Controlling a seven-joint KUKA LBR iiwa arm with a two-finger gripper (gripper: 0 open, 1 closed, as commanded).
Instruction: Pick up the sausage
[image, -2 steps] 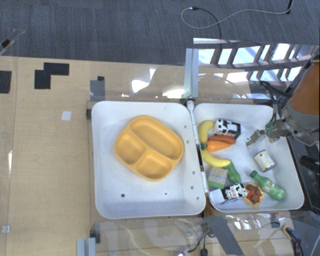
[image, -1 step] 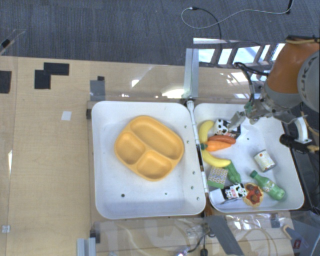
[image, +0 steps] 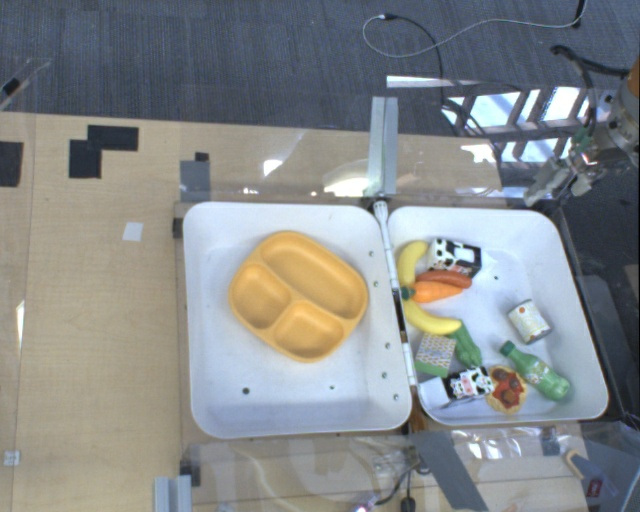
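The sausage (image: 441, 288) is lying in the right bin (image: 556, 246) against the banana (image: 430, 321), probably light and slippery, best taken across its middle, while the gripper (image: 572, 178), opening unreadable, is hanging beyond 1 far corner.

No lettering can be read anywhere. The small can (image: 528, 321) in the right bin (image: 560, 240) carries a label, and the two cow-patterned cartons (image: 455, 256) (one more at (image: 466, 385)) bear printing — all too small and blurred to make out.
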